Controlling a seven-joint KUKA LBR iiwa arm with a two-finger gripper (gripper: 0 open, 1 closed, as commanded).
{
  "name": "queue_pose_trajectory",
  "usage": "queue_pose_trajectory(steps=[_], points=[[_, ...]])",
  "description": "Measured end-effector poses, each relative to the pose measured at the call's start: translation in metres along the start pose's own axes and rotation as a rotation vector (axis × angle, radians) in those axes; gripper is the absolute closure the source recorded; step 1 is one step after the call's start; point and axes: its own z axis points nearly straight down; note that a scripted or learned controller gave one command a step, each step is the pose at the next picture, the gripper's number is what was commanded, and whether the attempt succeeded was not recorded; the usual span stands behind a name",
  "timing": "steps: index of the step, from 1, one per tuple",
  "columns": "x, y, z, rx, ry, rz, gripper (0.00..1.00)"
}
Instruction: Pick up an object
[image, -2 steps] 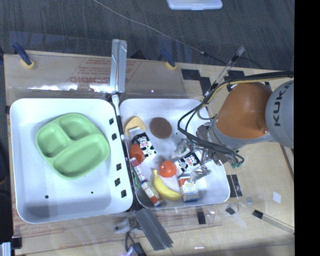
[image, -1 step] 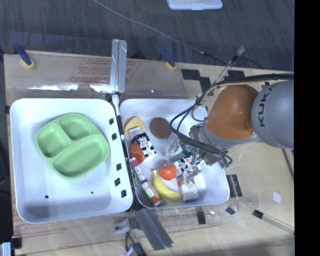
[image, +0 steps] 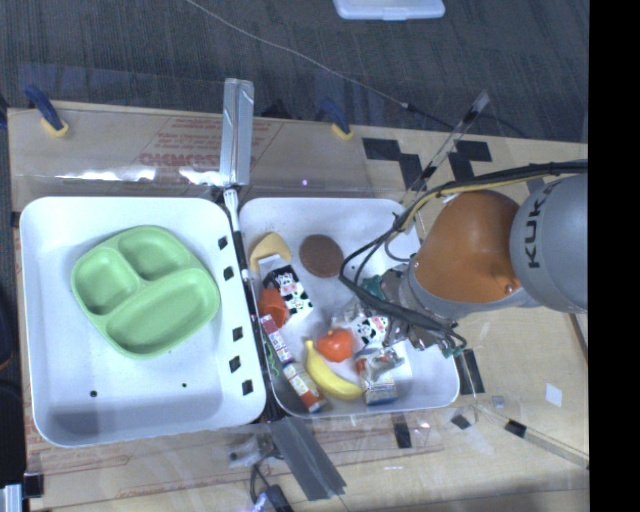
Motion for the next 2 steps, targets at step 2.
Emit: queue_pose_trajectory(steps=[2], points=[[-0.007, 0.054, 0.005, -0.008, 0.009, 0.003, 0.0]])
